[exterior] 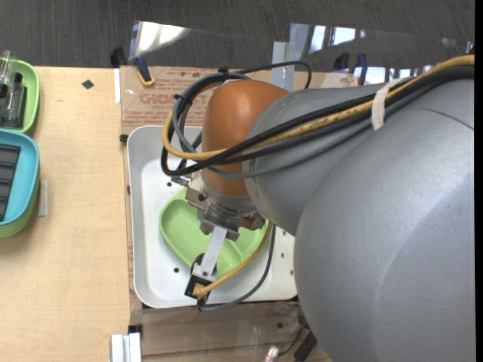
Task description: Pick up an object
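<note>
- Plainly, the one grey arm (377, 202) is the biggest thing here; it reaches in from the right and hangs low over a bin.
- One table (68, 240) of pale wood carries everything.
- One white bin (147, 277) lies under the arm, and it is the only bin I count.
- One green dish (175, 228) lies flat on the floor of that bin, toward its near side. It is the only thing there to pick up.
- At the table's left edge sit a blue tray (16, 173) and a green tray (27, 89), well apart from the bin. A further green rim shows under the blue one.
- One claw (225, 223) hangs right above the dish, close to it or touching. I cannot tell whether it is released or clenched, as the wrist covers it.
- As I judge it, the reach is done, while the grasp and the lift are not yet shown.
</note>
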Motion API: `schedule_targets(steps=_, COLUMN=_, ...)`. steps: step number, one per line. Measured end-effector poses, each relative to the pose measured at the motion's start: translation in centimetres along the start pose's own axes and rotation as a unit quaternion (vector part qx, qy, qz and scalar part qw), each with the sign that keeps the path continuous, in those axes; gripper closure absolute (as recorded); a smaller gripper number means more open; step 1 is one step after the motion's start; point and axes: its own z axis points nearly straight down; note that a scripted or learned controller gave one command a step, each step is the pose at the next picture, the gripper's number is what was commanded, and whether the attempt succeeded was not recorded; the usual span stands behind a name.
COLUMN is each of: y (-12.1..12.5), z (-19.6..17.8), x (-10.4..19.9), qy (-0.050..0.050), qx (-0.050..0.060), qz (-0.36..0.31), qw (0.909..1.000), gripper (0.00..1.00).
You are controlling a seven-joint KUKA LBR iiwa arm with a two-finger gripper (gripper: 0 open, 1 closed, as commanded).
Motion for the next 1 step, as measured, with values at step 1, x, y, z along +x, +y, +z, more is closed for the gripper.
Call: schedule_targets(steps=1, y=-0.07, z=-6.36, x=0.08, qy=0.005, qx=-0.002, qz=0.195, qw=0.9807, gripper=1.00)
